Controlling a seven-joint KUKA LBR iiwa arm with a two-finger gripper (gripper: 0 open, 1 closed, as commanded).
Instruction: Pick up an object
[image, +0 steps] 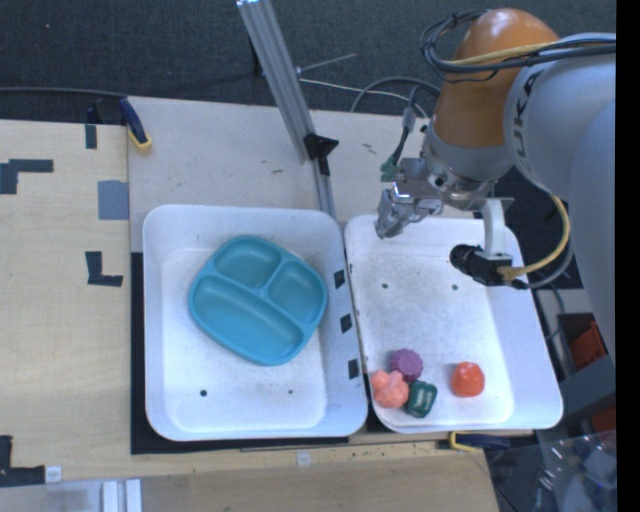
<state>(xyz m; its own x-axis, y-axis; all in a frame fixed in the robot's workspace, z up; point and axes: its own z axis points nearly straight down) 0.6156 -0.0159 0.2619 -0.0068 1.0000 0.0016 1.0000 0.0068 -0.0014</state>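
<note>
The tool (392, 222) hung over the far left corner of the right bin (440, 300), close to its rim, with nothing seen between its fingers; how far they were parted could not be told at this slant. On the grey arm (560, 100), partial dark lettering ran along the casing beside the orange band (480, 80), too cut off to read with confidence.

Four small objects sat clustered at the near end of the right bin, well apart from the tool: a purple piece (405, 362), an orange-pink piece (389, 389) touching it, a dark green piece (421, 399) just beside those, and a red-orange piece (467, 379) a little to the right. The left bin (170, 300) held a blue divided plate (258, 299), lying flat. Both bins rested on the wooden table (60, 330).
</note>
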